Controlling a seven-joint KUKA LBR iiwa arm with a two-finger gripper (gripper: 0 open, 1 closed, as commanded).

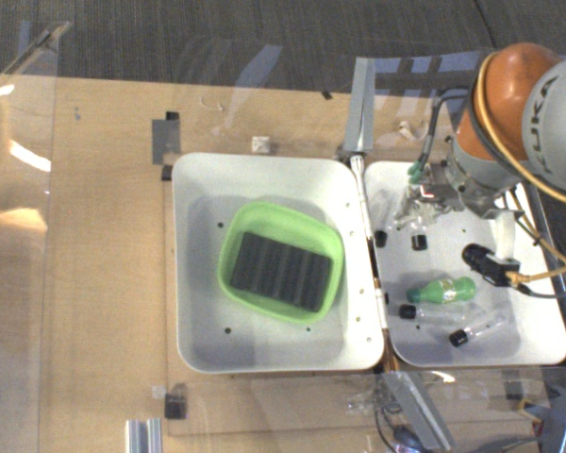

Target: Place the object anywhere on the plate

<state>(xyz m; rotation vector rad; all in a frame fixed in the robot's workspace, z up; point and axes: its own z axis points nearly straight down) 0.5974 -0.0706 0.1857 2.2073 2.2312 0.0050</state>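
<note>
While the gripper hovers over the right bin, can't tell its finger state; green object lies nearby.

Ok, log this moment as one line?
gripper: over right white bin | square green plate: left white bin | green bottle-shaped object: lying in right bin

Arm was grey w/ orange band above wrist, "KUKA" lettering on casing, black cables looping round, small metal gripper.
</note>
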